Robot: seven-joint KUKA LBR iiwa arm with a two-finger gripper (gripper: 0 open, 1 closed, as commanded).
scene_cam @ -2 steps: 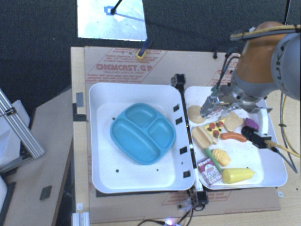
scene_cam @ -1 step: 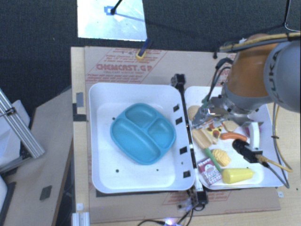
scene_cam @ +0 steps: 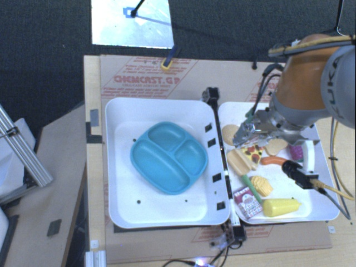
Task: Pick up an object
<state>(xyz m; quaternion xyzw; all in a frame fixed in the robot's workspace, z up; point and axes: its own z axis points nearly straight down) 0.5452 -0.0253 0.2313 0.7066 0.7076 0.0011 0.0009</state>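
End effector [scene_cam: 245, 133]: positioned low over the right bin [scene_cam: 322, 204], above the hot dog [scene_cam: 240, 161], for a pick; grip state cannot be determined.

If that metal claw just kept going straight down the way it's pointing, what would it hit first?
Most likely the flat toy pizza slice with red dots, which lies just below the gripper in the right white bin. Depth is hard to judge from this slanted view, so the tan hot dog bun beside it is possible.
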